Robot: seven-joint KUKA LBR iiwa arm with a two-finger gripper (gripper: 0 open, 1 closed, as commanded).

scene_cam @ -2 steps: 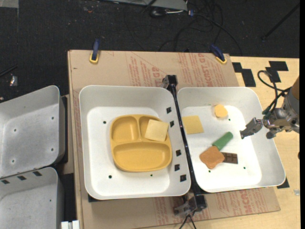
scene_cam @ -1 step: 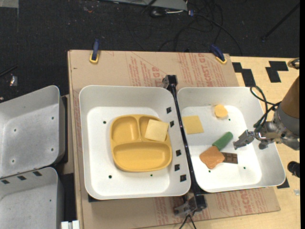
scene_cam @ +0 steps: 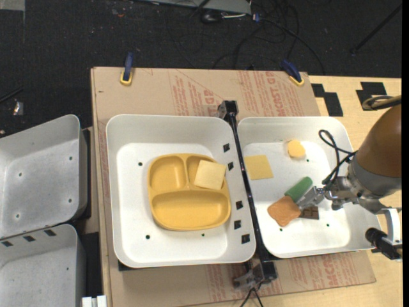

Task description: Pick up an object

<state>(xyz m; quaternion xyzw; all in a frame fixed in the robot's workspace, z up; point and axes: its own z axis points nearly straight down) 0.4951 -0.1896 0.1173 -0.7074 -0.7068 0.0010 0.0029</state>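
In the right bin point(scene_cam: 332, 235) lie a flat yellow cheese-like square point(scene_cam: 258, 167), a small round orange-yellow piece point(scene_cam: 296, 148), a green block point(scene_cam: 298, 188) and a brown toast-like slice point(scene_cam: 284, 212). My gripper point(scene_cam: 313, 203) reaches in from the right, low over the bin, its tip right beside the green block and the brown slice. Its dark fingers lie against these pieces and I cannot make out their state. A pale yellow square point(scene_cam: 209, 174) sits in the yellow divided plate point(scene_cam: 167, 211) in the left bin point(scene_cam: 128, 235).
The arm's grey body and orange band point(scene_cam: 386, 147) cover the right bin's right side. A black divider point(scene_cam: 241, 184) runs between the bins. A cable point(scene_cam: 332, 146) loops over the right bin's far corner. Grey metal trays point(scene_cam: 38, 171) lie at the left.
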